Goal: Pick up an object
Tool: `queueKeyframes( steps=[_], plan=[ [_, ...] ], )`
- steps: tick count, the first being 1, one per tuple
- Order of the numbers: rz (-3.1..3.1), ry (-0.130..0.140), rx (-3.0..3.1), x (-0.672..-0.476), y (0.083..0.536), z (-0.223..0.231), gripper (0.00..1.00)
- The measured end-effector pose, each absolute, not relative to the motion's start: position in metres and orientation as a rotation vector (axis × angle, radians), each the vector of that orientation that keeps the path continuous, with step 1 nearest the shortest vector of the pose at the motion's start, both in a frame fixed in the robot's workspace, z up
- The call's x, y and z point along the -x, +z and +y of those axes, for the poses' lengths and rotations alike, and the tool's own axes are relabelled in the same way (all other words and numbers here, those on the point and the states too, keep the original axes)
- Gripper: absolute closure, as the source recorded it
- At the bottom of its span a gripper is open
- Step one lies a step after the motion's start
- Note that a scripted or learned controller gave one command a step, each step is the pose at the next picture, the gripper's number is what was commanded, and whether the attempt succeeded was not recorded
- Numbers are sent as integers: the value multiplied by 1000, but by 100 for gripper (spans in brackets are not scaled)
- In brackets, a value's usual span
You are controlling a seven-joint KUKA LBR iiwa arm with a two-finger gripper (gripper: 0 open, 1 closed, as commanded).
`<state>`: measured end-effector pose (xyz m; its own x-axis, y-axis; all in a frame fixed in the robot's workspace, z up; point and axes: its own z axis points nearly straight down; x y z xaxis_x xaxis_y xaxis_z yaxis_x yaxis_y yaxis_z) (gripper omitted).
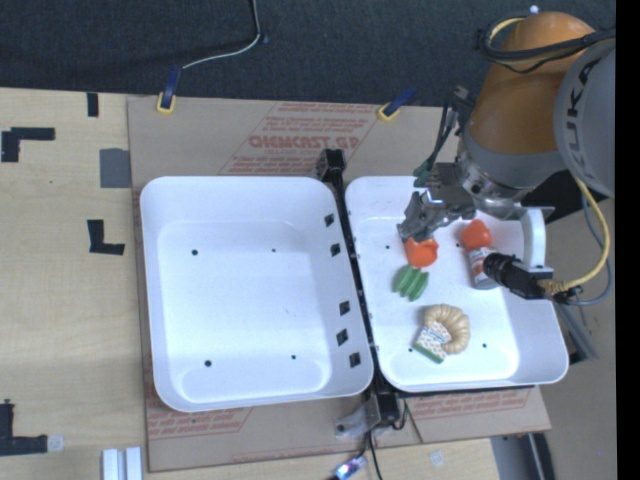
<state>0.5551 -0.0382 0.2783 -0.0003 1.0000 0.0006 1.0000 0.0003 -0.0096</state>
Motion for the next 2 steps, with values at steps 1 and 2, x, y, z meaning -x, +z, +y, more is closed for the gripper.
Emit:
queueKeyframes(
  steps=[1,2],
  plan=[
    [-2225,8,2209,-636,177,25,100],
    [-2224,0,2215,-582,223,47,100]
  ],
)
